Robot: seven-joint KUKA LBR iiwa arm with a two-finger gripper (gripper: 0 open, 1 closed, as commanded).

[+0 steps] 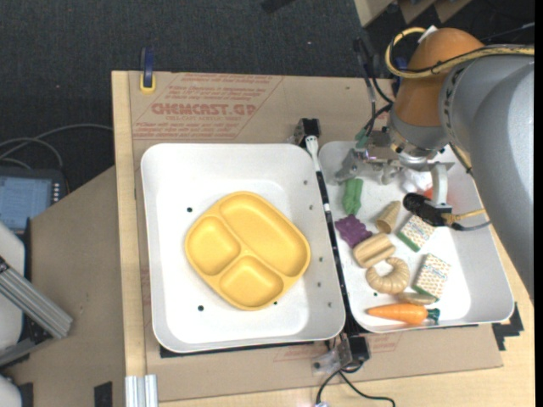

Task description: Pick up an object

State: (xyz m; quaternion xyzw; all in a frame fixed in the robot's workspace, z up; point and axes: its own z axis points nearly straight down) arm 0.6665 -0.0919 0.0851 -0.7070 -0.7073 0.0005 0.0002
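Note:
My gripper (373, 166) hangs over the far end of the right bin (501, 288), below the arm's orange band (431, 75). Just in front of it lies a green pickle-like toy (352, 196). Nearer the camera are a purple toy (350, 228), a small tan cylinder (389, 216), a bread roll (374, 249), a tan ring-shaped pastry (388, 275) and a carrot (399, 314). Two small patterned boxes (415, 232) (432, 275) lie toward the right. I see nothing held in the gripper.
A yellow divided plate (246, 248) sits in the middle of the left bin (170, 176). A black clip (308, 130) stands at the far end of the wall between the bins. The grey arm covers the right bin's far right corner.

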